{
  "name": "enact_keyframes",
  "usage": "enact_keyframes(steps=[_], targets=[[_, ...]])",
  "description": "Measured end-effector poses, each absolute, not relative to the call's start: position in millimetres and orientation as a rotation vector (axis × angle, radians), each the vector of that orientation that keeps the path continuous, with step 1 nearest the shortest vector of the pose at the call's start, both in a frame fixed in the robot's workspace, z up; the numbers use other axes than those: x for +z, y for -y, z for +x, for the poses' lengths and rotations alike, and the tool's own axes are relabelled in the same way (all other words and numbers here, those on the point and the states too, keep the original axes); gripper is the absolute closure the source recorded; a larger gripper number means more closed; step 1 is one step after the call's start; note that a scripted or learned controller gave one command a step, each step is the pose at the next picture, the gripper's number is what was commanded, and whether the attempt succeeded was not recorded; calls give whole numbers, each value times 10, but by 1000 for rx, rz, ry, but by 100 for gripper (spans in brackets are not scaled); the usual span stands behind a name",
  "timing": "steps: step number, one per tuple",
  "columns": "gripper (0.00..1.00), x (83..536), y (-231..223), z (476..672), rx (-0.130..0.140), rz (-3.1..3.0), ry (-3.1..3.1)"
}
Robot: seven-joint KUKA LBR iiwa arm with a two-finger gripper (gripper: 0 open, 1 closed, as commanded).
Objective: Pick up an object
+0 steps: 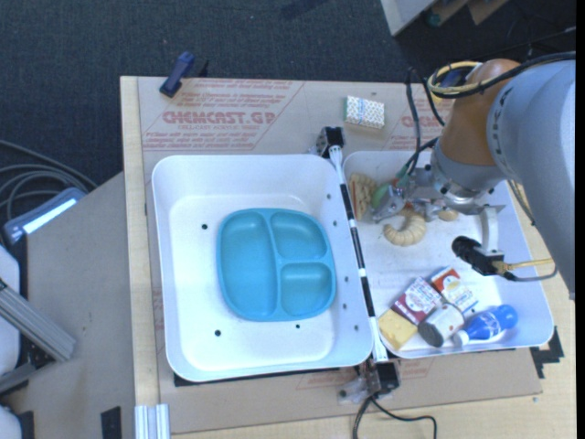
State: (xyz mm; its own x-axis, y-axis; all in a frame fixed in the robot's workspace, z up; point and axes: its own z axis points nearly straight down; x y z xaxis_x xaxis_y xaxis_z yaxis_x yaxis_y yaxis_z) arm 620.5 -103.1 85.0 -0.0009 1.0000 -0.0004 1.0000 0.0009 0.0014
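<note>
- the likeliest target, to my eye, is the tan croissant-shaped piece [405,233]. it is curled and ridged, and lies in the far half of the right bin [535,286], near the wall shared with the other bin.
- the gripper [402,207] hangs right over the piece's far edge. the wrist blocks my view, so i cannot tell whether the jaws are apart or together, and nothing shows clamped in them.
- that looks like a straight-down approach on a piece with bare floor around it, which may be why it is over this one and not the pile.
- just beside it, against the dividing wall, lies a flat tan cracker [363,193] with a gridded face.
- well apart, in the near corner of that bin, the rest huddle touching: two glossy red-and-white packets [419,298], a yellow wedge [395,329], a short grey-and-white cylinder [441,323] and a blue bottle [491,321] on its side. crowded like that, they would be harder to get around.
- the left bin [183,208] holds a smooth blue divided plate [274,263], flat in the middle.
- both bins sit on a brown printed board [228,117], where a small speckled block [365,111] and a blue clip [176,74] lie.
</note>
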Motion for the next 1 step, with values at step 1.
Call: enact_keyframes(steps=[1], targets=[[0,836,973,6569,-56,2260,-2239]])
